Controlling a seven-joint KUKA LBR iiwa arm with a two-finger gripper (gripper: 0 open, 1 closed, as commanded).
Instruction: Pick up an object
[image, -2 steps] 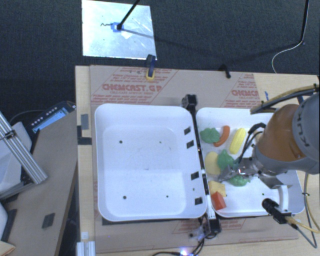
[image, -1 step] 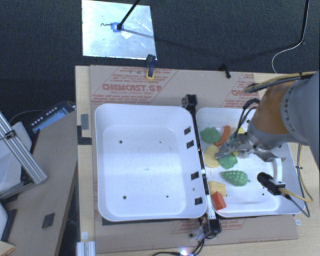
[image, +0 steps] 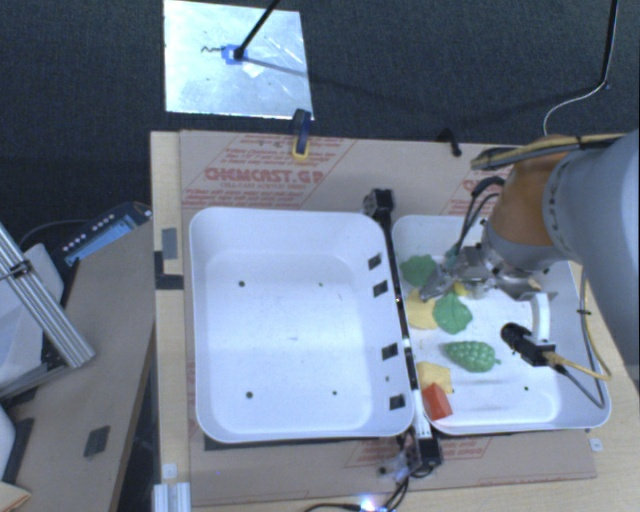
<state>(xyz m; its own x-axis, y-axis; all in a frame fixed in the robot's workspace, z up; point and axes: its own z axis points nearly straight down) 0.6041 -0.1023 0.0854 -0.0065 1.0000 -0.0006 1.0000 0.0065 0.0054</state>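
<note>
In the right-hand bin (image: 575, 395), we find the whole working scene: the claw (image: 440, 287) is lowered among a cluster of small objects near the bin's left wall, while the left-hand bin (image: 215, 235) beside it plays no part here. We read the metallic tip of the claw as lying between a green leafy piece (image: 418, 268) toward the back and a second green leafy piece (image: 453, 314) toward the front, with a flat yellow piece (image: 423, 316) just below and to the left of the tip. We cannot tell whether the claw is parted or closed, since the wrist and cabling cover most of it. We see nothing lifted clear of the bin floor, so we judge the task as not yet accomplished: the approach appears made, and the grasp and the lift remain. The nearest candidates are the two green leafy pieces, both just beside the tip; whether either touches it we cannot tell. Farther toward the front lie a knobbly green object (image: 471, 355), a yellow block (image: 434, 375) and a red block (image: 436, 401) touching it, all well apart from the claw. Both bins rest on the surface (image: 260, 165), a cardboard-covered bench.
</note>
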